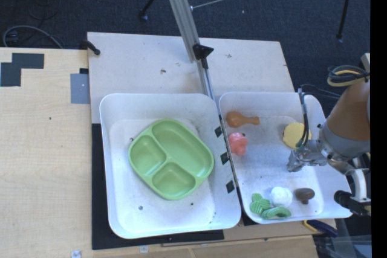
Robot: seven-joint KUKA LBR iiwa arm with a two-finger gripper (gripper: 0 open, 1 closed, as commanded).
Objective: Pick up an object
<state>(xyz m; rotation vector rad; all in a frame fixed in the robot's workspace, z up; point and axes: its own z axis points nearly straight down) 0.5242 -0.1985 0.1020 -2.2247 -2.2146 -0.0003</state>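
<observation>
Gripper (296, 164) sits low in my right bin (266, 107) beside the yellow object (293, 133); its state I cannot tell, so nothing counts as picked yet.

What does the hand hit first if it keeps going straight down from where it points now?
Probably bare floor of the right bin. The hand points down just below the yellow object, with nothing visible under its tip. Depth is hard to judge from this slant, so it could still clip the yellow object's edge.
</observation>
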